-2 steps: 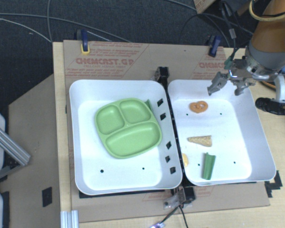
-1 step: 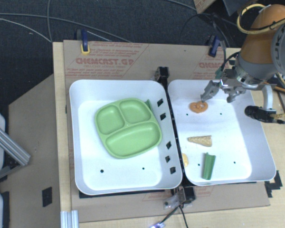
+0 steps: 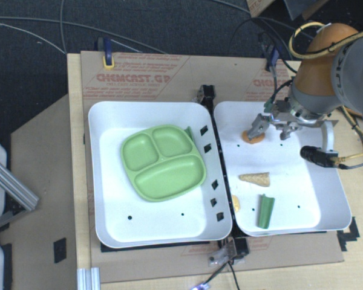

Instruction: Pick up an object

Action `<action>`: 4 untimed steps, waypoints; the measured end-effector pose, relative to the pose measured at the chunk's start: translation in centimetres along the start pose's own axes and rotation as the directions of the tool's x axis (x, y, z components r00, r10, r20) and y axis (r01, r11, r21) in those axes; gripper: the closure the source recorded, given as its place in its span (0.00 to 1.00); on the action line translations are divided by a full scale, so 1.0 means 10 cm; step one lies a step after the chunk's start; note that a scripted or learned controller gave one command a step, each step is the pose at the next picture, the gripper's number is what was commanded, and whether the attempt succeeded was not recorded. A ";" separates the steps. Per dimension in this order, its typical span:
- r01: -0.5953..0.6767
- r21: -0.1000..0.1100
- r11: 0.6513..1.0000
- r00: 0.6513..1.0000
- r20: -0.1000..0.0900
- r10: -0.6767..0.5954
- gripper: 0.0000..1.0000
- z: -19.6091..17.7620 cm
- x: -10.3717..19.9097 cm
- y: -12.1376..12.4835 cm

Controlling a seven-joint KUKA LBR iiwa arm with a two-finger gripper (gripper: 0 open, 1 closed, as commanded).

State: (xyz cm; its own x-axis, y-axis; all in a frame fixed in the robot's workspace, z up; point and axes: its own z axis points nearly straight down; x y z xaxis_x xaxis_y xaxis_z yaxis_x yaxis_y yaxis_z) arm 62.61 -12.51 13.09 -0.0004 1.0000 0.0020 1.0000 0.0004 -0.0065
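arm (image 3: 342, 59): cut off at right edge | orange item (image 3: 252, 138): partly hidden under gripper (image 3: 270, 125), identity unclear

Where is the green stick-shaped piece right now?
The green stick-shaped piece lies in the right white bin, near its front edge, just below the tan wedge-shaped piece and apart from it.

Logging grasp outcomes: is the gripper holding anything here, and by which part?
Cannot be told: the gripper sits over the small orange-brown piece in the right white bin.

We saw a grey arm (image 3: 357, 71) with an orange band (image 3: 327, 56), yellow cable loops (image 3: 305, 32), and a metal gripper (image 3: 271, 125).
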 end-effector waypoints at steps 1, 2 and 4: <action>0.000 -0.001 1.000 1.000 0.000 0.000 0.00 0.48 0.01 0.00; -0.001 -0.007 1.000 1.000 0.000 0.001 1.00 0.34 0.01 0.01; 0.002 -0.014 1.000 1.000 0.003 -0.002 1.00 -0.71 0.14 0.09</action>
State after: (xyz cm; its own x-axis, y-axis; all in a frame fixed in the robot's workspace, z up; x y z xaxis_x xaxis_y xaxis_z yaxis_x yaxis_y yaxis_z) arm 63.57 -11.15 20.15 -0.0022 1.0000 -0.0006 1.0000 0.0022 0.0077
